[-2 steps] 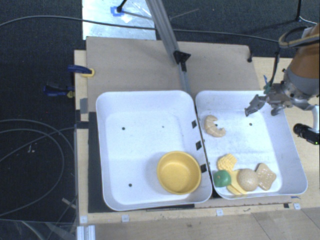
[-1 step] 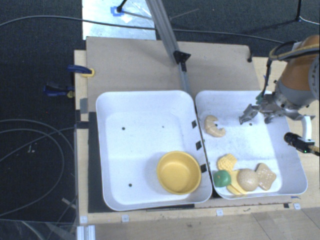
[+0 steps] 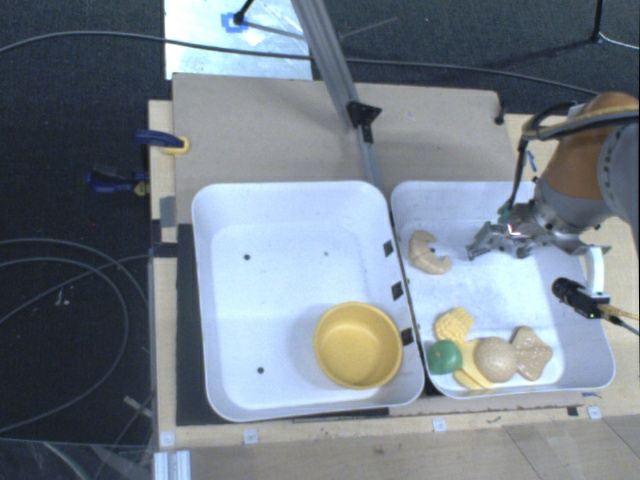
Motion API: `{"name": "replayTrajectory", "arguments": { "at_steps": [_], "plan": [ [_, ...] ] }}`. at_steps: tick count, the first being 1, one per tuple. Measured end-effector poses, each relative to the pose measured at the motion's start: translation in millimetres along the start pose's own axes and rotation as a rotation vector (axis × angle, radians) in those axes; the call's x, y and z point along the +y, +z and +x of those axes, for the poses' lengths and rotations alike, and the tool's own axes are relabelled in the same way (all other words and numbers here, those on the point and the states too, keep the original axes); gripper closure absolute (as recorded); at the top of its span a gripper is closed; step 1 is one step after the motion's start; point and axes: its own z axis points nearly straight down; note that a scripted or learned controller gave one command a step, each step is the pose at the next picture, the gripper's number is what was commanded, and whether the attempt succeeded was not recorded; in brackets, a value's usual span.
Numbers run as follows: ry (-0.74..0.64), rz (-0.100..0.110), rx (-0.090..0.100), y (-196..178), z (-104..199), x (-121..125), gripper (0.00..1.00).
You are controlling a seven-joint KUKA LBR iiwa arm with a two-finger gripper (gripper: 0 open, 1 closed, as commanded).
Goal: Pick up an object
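Grey arm with an orange band

The arm [image 3: 600, 168] has a rounded grey casing and a broad orange band above the wrist. A thin dark cable loops along its upper side. Its gripper [image 3: 510, 240] is a dull grey metal assembly with angular parts and a small pale glint at the middle.

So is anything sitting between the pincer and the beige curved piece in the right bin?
Nothing visible. The pincer is over the right bin, and the beige piece lies to its left in the view with bare white floor between them. The other items cluster at the bin's near end, off that line.
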Motion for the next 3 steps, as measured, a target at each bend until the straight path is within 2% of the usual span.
{"name": "replayTrajectory", "arguments": {
  "at_steps": [1, 2, 3],
  "plan": [
    [-0.001, -0.006, -0.001, -13.3, 0.0, 1.6, 1.0],
    [-0.005, -0.009, -0.001, -76.9, 5.8, 4.1, 1.0],
    [-0.006, -0.008, -0.002, -123.7, -0.7, 9.0, 1.0]
  ]
}}
